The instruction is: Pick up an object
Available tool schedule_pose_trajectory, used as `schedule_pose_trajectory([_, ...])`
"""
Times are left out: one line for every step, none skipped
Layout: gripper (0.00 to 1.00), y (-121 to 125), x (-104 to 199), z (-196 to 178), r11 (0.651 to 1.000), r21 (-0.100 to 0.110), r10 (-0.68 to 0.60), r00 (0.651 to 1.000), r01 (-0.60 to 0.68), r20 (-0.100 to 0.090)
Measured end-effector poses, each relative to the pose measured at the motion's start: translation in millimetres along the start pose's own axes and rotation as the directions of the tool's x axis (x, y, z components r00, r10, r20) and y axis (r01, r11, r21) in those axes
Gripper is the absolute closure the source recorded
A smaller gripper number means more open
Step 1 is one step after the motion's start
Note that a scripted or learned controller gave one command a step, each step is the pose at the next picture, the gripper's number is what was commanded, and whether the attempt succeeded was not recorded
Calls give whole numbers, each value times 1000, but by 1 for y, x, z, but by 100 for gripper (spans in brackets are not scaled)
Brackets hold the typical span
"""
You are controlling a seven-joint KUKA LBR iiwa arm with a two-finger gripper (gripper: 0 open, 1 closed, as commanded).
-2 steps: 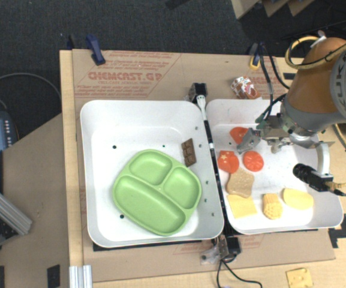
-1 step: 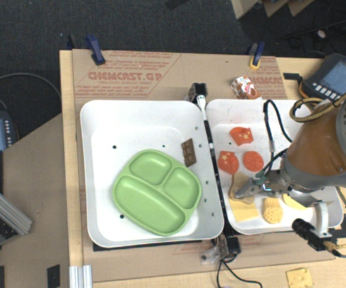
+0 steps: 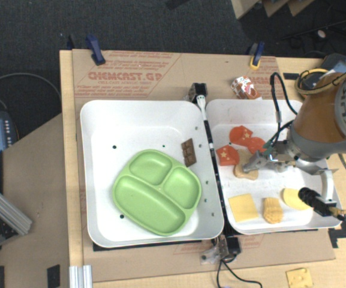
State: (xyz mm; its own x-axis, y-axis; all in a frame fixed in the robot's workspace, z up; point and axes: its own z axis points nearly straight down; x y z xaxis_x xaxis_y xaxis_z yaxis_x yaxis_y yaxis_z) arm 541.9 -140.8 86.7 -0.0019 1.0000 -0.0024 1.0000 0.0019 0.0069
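Observation:
The right bin [image 3: 232, 110] holds three red pieces [image 3: 240, 135], [image 3: 255, 144], [image 3: 228, 155], a tan lump [image 3: 243, 172], a flat yellow square [image 3: 243, 207], a ridged orange-tan piece [image 3: 272, 210] and a round yellow piece [image 3: 292, 198]. My gripper [image 3: 258, 161] is low in this bin, reaching in from the right. Its tip sits just above and right of the tan lump, close to it or touching it. Below the red pieces the arm's body hides part of the bin floor.
In the left bin [image 3: 101, 119] lies a green divided plate [image 3: 156, 191], with a small brown block [image 3: 188, 152] near the shared wall. A red-and-white wrapped item [image 3: 243, 87] rests on the bench behind the right bin. Blue clamps [image 3: 95, 50] hold the board's back edge.

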Motion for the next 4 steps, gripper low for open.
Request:
schedule_pose_trajectory([0, 88, 47, -11, 1000, -2, -5, 1000, 5, -4])
schedule_pose_trajectory([100, 84, 43, -19, 1000, 11, 0, 1000, 0, -3])
schedule_pose_trajectory([0, 85, 44, -20, 1000, 7, 0, 1000, 0, -2])
schedule_pose_trajectory([100, 86, 44, -30, 1000, 3, -1, 1000, 1, -1])
